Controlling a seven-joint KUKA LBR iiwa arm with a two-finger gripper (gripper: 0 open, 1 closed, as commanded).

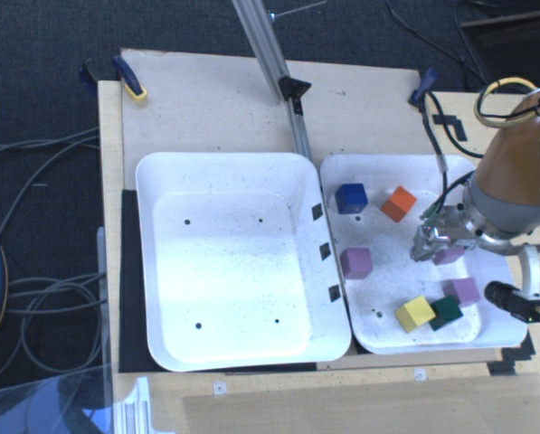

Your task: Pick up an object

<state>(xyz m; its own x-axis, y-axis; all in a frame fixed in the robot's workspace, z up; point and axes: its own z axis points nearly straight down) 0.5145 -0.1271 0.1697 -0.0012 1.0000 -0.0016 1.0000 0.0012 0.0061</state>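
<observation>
**Bench front to back: 7 blocks and a lowered gripper**

Pale wooden bench edge (279, 396) ran closest to where I stood, and behind it the 2 shallow white plastic bins sat side by side. The left white bin (143, 242) was speckled with dark flecks. The right white bin (383, 233) carried all 7 blocks.

At its front sat a small yellow cube (415, 313) touching a dark green cube (447, 312). Just behind the green one lay a light purple block (462, 289). A second light purple cube (355, 262) stood alone near the wall shared with the other bin. Farther back, a blue cube (351, 197) and an orange cube (398, 203) sat near each other, apart and tilted differently.

The grey arm with its orange band (509, 179) came in from the right and bent down over the middle of that bin. Its metal two-finger gripper (428, 242) was low, right against a pale pink block (452, 255) that showed on its right side. Whether the gripper was spread or closed, I could not tell, and I could not see that block gripped. All the blocks I could see lay on the bin floor.

Behind the bins, a slanted aluminium pole (260, 34) rose from the bench, and a blue and yellow clamp (129, 78) bit the far left corner. Grey cables (34, 287) looped over the dark carpet to the left.
</observation>
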